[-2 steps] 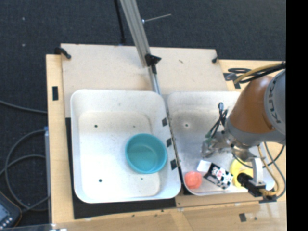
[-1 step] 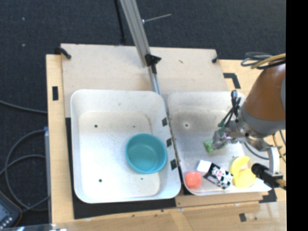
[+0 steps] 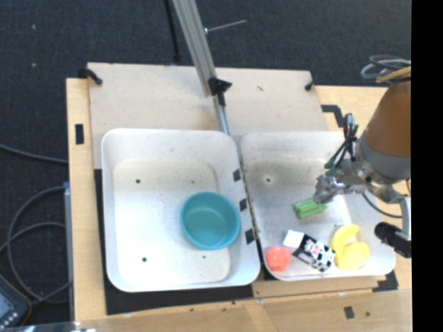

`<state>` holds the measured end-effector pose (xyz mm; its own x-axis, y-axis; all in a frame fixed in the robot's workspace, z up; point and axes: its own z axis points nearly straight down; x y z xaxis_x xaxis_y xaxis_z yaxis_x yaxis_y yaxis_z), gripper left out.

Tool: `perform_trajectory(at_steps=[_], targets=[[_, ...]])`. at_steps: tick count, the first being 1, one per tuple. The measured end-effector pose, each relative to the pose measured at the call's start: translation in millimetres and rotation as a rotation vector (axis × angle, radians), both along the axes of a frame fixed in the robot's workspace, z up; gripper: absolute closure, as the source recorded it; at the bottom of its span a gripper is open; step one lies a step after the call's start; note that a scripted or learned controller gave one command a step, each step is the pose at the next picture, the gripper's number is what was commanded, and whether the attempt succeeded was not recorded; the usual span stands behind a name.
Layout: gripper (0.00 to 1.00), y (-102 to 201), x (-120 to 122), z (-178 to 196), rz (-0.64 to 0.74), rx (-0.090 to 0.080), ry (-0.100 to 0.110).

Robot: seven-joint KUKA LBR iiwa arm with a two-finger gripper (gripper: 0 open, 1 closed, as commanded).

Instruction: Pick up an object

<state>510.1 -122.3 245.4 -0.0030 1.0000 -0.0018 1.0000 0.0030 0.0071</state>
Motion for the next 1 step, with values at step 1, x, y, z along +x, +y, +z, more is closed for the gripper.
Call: perform_trajectory(at_steps=[1], targets=[[1.0, -1.0, 1.7, 48.2, 0.001, 0.0, 0.0]])
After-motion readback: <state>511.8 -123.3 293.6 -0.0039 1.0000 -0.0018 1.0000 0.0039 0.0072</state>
